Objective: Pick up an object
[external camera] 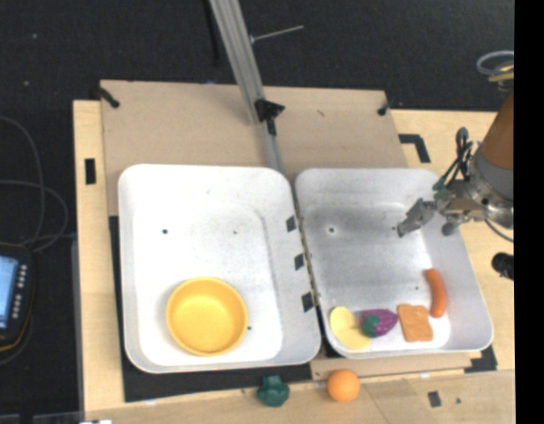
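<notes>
Your tool (428, 218) hangs over the right bin (360, 193), fingers spread, nothing between them. The things you could pick lie crowded along that bin's near edge: sausage (436, 291), orange block (416, 322), purple piece (376, 322) and yellow disc (345, 326). Judging from that crowding, a descent there may push neighbours aside or catch the wall. The yellow bowl (207, 315) sits in the left bin (166, 210).

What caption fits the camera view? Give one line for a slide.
Pincer hovers over the right bin, above the toy food along its near edge.
</notes>
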You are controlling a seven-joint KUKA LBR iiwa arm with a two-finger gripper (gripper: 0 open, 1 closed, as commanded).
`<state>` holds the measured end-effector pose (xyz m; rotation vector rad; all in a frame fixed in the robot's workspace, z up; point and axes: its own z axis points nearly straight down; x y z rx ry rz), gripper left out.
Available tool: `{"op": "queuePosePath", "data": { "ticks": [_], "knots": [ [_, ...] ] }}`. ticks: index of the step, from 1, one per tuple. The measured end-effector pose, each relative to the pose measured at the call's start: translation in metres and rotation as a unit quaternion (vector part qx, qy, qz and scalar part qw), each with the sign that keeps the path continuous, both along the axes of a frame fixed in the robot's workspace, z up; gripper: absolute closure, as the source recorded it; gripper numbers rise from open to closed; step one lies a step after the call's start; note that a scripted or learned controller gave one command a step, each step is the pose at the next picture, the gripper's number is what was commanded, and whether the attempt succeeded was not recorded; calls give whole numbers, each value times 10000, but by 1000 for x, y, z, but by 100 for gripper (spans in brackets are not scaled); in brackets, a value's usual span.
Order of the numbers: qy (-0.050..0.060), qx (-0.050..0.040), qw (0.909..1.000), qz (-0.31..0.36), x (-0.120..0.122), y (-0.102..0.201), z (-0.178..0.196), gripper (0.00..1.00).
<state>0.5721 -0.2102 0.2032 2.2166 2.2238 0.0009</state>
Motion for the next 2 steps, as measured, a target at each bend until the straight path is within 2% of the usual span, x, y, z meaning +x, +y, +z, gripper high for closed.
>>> {"op": "queuePosePath", "data": {
  "ticks": [1, 2],
  "knots": [
    [1, -2, 10000, 2, 0, 0, 0, 0],
    [18, -4, 10000, -10, 3, 0, -42, 0]
  ]
}}
